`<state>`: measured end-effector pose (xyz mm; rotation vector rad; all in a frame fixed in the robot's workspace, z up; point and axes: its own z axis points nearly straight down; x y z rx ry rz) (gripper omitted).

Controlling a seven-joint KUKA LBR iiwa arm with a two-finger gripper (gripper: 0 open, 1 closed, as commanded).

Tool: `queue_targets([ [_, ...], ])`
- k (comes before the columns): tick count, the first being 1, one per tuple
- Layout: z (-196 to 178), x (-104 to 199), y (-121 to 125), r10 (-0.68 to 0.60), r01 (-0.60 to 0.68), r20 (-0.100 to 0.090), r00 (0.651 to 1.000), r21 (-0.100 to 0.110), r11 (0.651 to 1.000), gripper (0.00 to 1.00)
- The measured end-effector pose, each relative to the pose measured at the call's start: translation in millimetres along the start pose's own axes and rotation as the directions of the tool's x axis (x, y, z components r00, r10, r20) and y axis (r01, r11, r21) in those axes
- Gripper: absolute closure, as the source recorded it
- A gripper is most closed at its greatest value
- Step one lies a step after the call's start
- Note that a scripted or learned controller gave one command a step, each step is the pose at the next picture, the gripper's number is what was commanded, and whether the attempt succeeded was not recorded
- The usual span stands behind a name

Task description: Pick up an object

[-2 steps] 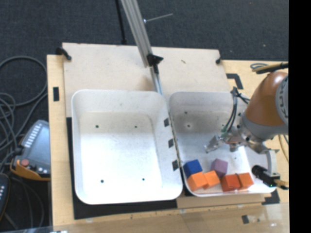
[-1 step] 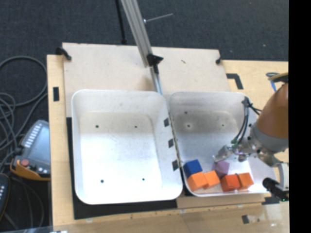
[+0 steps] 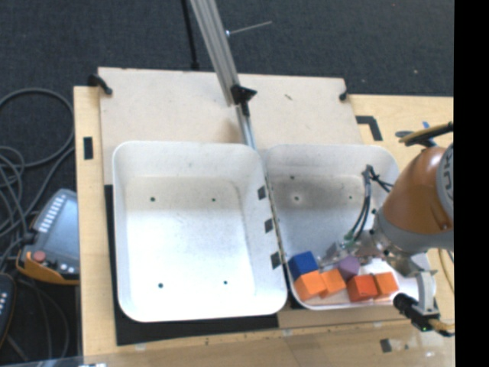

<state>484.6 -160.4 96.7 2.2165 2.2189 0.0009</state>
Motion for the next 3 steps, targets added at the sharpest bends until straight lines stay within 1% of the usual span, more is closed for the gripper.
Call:
queue_targets([
  [1, -12, -2, 2, 0.007, -0.007, -0.001, 1.000, -0.004, 1.000, 1.00],
  [2, -104, 111, 16, -0.009, 0.009, -0.006, 1.000, -0.005, 1.000, 1.00],
  [3, -38, 29, 22, 0.008, -0.008, 0.000, 1.000, 0.008, 1.000, 1.00],
])
